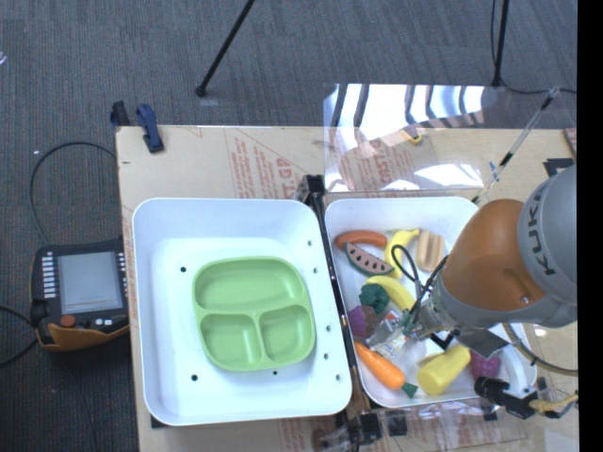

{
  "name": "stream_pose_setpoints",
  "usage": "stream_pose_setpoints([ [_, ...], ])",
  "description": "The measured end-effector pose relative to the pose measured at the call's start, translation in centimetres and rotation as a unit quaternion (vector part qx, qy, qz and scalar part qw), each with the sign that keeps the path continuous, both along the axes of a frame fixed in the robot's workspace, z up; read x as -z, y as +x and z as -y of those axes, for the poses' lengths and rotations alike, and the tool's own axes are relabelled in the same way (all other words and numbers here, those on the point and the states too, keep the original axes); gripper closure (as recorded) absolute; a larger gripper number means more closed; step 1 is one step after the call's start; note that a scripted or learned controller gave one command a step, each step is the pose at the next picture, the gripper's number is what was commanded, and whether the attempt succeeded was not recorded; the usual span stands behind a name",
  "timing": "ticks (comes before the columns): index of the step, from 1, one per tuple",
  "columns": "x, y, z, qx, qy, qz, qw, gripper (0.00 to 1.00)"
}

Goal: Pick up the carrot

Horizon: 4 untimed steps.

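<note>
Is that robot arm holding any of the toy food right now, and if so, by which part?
It cannot be told. The gripper is down among the toys in the right bin, while the carrot lies apart from it on the bin floor.

The arm (513, 266) is cut off by the right edge and covers much of the right bin (396, 201), hiding that bin's right wall and whatever lies under it. The gripper (400, 326) is a small dark tangle below the wrist; its fingers cannot be made out. A purple toy (358, 321) shows just a sliver beside the gripper. A second purple piece (487, 363) peeks out from under the arm. The yellow block (443, 369) is partly covered at its top. Clamps (363, 428) at the bench's near edge are cut off by the bottom edge. Two tripod legs (229, 40) run out past the top.
</note>
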<state>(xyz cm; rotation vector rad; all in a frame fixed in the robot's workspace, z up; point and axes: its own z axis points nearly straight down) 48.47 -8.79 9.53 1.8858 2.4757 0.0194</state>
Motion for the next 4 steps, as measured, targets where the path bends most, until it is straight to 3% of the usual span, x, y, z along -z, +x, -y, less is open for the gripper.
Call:
stream_pose_setpoints([
  [1,0.1,-0.3,0.3,0.093,0.0077,-0.007,0.9956,0.0],
  [2,-9.2,-0.8,-4.7,-0.062,0.0039,-0.016,0.998,0.0],
  [3,1.2,-1.2,1.0,-0.139,0.0031,-0.021,0.99,0.0],
  [4,0.1,-1.1,0.8,-0.136,0.0048,-0.019,0.9905,1.0],
])
